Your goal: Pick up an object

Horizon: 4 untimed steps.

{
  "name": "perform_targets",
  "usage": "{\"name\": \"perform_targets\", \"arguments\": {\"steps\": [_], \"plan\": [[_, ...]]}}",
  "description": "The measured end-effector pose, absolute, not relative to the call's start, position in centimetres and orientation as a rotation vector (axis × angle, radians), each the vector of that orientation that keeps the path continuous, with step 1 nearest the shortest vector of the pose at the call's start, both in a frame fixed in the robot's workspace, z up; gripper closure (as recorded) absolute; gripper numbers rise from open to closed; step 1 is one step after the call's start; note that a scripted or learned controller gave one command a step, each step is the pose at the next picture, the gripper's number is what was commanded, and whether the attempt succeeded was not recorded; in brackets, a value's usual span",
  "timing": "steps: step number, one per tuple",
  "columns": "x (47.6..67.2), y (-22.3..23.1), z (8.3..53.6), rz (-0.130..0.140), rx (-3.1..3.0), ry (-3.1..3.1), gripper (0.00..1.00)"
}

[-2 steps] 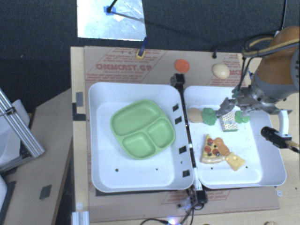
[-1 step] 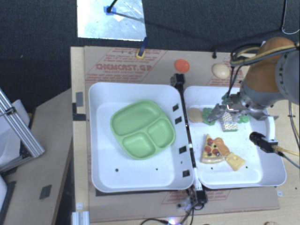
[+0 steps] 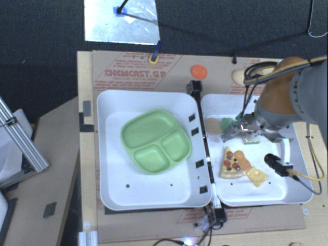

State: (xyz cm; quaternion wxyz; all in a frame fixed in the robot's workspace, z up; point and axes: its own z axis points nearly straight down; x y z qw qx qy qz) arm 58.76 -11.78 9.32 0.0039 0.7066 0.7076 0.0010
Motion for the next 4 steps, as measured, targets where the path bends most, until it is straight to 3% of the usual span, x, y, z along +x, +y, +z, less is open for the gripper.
{"name": "perform_targets", "arguments": {"steps": [1, 2, 4], "plan": [[59.2, -11.9, 9.2, 0.009, 2.213, 2.214, 0.0], [59.5, -12.3, 10.5, 0.014, 2.202, 2.201, 1.0], [59.3, -12.5, 19.3, 0.006, 2.213, 2.222, 1.0]]}}
